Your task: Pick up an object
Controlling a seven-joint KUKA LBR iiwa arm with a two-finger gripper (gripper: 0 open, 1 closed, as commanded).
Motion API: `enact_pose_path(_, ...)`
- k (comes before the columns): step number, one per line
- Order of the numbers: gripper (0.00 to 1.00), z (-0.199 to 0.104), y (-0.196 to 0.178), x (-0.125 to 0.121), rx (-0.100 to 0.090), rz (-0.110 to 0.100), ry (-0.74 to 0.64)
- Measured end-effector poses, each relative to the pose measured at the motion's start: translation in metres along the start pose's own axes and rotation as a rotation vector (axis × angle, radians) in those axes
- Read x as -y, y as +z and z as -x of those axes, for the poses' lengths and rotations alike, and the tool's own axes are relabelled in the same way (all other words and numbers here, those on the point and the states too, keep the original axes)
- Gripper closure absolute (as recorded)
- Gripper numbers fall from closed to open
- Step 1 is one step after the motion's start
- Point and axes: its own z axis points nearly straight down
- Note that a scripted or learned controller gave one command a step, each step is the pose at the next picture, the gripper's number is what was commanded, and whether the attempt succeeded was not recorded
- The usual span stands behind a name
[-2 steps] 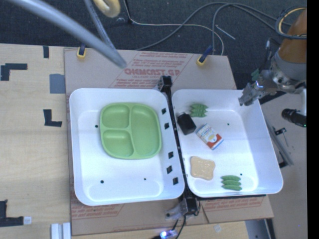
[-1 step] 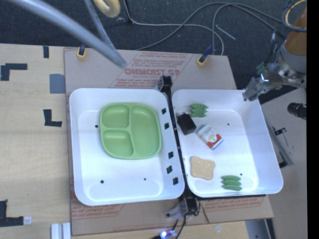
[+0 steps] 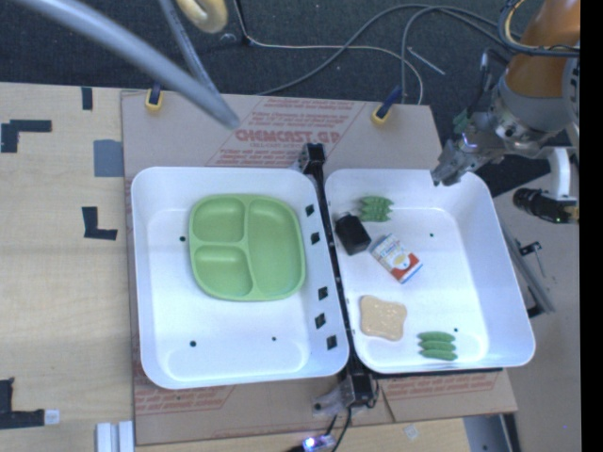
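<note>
The grey two-finger gripper (image 3: 450,170) hangs over the far right corner of the right shallow white bin (image 3: 499,252); how wide it is open, I cannot tell. Nothing is visibly held. In this bin lie a small black block (image 3: 352,234) and a red-and-white carton (image 3: 396,258).

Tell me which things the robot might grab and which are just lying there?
Might grab, all in the right bin:
- leafy green toy
- black block
- small carton
- toast slice
- green pea pods
- the hand hovers at that bin's far rim

Just lying there:
- green divided plate in the left bin
- cables behind
</note>
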Motion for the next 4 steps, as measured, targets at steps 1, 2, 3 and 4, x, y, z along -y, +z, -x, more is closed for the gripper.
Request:
enact_pose_path(1,1.0,-0.062,-0.003,-0.006,-0.001,-0.001,-0.001)
enact_pose_path(2,1.0,-0.116,-0.008,-0.011,0.0,-0.001,-0.001)
enact_pose_path(3,1.0,-0.167,0.009,-0.009,0.0,-0.004,0.0)
enact_pose_path(4,1.0,-0.212,0.017,-0.009,0.001,-0.004,0.0)
